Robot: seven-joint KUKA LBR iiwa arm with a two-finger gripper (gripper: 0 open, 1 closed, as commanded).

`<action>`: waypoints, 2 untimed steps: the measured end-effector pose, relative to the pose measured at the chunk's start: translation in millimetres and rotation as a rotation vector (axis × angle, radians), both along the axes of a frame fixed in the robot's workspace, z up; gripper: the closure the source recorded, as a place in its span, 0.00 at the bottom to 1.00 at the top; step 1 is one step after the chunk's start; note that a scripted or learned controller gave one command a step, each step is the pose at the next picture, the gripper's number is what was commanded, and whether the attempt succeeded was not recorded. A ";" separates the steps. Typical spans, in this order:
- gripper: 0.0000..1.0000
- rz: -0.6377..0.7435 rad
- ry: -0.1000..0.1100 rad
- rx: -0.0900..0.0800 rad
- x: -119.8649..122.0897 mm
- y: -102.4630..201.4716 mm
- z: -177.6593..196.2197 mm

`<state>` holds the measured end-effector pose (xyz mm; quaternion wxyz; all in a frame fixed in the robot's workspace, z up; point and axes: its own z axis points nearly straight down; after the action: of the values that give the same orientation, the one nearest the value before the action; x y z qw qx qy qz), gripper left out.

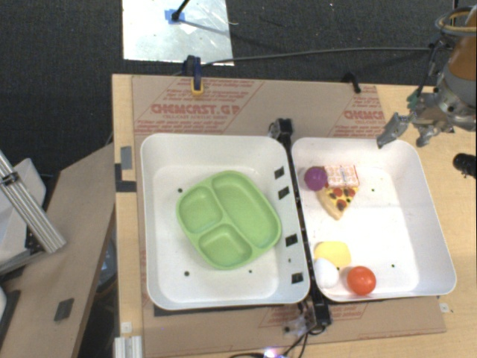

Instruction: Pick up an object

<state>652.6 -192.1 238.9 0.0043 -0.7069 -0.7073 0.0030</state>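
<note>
Well below claw [410, 129]: seemingly pizza slice [339, 198].

the brown protective sheet [223, 103] under the two bins carried red print. across its far left part it read "chemcast gp", running level with the bench edge. a second run of the same red print slanted across the sheet's far right corner, too partial to read. smaller red lines beneath both were too fine to make out.
</note>
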 end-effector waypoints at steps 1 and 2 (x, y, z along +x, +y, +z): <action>0.00 0.003 -0.012 -0.003 2.4 0.8 8.8; 0.00 0.001 -0.009 -0.002 -5.7 -0.1 -36.7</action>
<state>647.0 -192.2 202.1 0.0002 -0.7065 -0.7077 0.0004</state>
